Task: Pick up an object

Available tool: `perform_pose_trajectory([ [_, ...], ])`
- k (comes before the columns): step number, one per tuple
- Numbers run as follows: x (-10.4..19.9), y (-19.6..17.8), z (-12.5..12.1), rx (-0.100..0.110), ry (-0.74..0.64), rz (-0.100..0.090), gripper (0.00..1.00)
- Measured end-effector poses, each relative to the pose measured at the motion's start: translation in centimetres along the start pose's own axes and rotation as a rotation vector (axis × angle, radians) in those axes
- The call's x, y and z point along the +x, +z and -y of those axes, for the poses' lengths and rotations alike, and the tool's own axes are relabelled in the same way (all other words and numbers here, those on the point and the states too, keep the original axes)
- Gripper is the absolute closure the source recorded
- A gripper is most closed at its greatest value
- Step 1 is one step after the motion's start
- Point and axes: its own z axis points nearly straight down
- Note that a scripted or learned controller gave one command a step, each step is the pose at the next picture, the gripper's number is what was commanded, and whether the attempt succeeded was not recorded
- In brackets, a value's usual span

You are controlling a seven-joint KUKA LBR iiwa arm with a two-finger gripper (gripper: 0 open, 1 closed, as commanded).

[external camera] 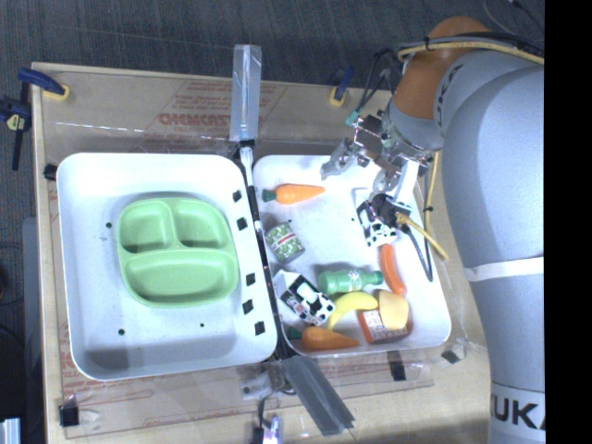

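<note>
The big grey robot arm (490, 183) reaches in over the white bin on the right (326, 225). The white bin on the left (92, 326) holds a green plastic plate with three parts (176, 248). The right bin has many small toys in it. The gripper (363, 166) hangs over the top part of that bin. I cannot tell if it is open or closed, and nothing looks caught in it. I think this is the reaching step. A small orange toy carrot (298, 192) lies alone near the gripper. Next, the gripper would need to go down over the carrot and squeeze it.
</note>
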Motion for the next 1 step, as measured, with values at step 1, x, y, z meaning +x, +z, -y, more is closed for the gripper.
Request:
perform_pose_trajectory([
  [1,0.19,-0.77,-0.56,0.0,0.009,0.0,0.0],
])
